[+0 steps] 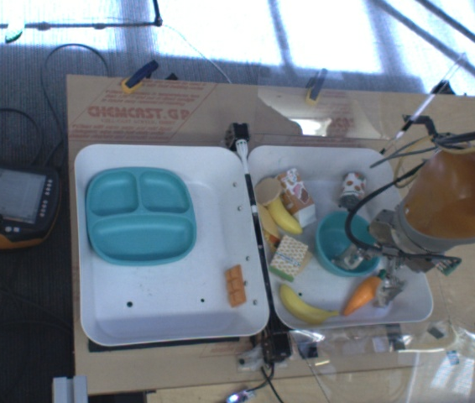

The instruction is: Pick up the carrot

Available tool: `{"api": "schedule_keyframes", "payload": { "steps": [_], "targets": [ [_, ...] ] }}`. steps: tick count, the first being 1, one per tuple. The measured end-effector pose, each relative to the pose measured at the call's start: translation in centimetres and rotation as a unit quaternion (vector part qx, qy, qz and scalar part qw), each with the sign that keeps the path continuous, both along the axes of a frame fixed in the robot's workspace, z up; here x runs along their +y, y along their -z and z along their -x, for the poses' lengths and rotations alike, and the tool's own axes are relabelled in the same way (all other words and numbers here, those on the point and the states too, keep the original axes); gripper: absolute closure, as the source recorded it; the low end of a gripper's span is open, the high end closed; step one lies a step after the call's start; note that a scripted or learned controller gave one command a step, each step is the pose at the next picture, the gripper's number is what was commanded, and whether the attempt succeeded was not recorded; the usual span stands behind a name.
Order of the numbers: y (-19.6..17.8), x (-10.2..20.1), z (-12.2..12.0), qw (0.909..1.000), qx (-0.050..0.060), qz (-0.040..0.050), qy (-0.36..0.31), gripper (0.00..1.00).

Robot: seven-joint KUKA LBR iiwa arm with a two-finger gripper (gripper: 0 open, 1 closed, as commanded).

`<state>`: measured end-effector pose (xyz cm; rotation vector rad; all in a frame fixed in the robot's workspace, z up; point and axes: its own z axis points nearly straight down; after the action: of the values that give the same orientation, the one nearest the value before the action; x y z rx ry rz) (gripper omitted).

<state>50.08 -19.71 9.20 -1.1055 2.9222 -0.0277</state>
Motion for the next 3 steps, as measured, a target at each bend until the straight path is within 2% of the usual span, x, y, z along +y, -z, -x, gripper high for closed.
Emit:
{"api": "schedule_keyframes", "payload": {
  "steps": [1,2,3],
  "targets": [
    [0.0,0.4,0.2,0.9996,0.000,-0.0008,0.029,0.00],
    [0.0,1.5,0.2,0.9989,0.001,0.0017,-0.047,0.00],
    [-1.0,1.4,-0.1,0.9990,-0.001,0.0027,-0.045,1.00]
  ]
}}
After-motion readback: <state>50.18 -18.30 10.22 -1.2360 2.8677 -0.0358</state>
